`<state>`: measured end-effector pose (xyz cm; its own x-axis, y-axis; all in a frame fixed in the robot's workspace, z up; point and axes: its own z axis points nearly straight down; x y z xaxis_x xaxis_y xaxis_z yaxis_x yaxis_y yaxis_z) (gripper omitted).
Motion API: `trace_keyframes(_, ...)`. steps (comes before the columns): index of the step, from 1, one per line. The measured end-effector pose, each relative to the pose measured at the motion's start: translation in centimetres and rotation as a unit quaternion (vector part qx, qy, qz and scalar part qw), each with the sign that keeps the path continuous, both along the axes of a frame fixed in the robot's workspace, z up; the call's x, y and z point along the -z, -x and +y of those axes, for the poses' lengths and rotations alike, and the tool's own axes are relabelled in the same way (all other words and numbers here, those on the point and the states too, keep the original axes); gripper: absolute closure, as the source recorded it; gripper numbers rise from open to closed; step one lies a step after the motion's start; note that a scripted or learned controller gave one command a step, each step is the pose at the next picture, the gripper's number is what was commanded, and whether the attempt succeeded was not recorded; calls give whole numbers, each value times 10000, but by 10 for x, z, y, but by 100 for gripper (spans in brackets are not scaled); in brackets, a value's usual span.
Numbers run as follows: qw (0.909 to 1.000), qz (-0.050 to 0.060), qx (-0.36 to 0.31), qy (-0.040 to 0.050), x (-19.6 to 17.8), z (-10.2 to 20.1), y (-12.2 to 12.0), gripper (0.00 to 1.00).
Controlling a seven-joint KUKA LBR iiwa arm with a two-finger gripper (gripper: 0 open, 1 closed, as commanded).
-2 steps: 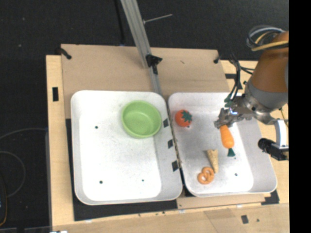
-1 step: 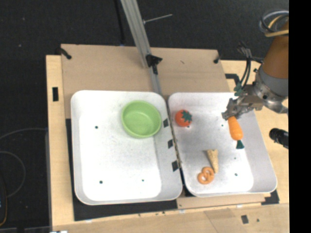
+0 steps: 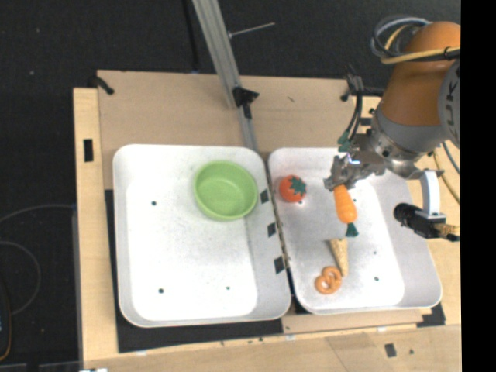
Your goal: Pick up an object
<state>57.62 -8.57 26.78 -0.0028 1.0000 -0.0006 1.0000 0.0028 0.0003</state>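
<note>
Over the right bin, seen from the fixed camera above the bench, the gripper hangs at the end of the grey and orange arm that reaches in from the right. A toy carrot sits directly beneath it, its orange top touching the fingertips and its green end pointing down toward the bin floor. The fingers look drawn in close on the carrot's upper end, so my reading is that the gripper has hold of it, though the contact is small and partly hidden by the wrist. Whether the carrot is clear of the bin floor or resting on it, I cannot tell from this slant.

Near it in the same bin lie a tomato to the left, an ice-cream cone just below, and a pretzel below that. The left bin holds a green bowl.

I judge the step in hand to be the grasp itself. The next move calls for a straight lift, slow enough that the carrot, pinched only at its tip, does not swing out or slip free.
</note>
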Motion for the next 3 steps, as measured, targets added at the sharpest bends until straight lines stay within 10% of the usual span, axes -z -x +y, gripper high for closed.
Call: trace_keyframes(3, 10000, -3, -22, -5, 23, 161, -15, 100)
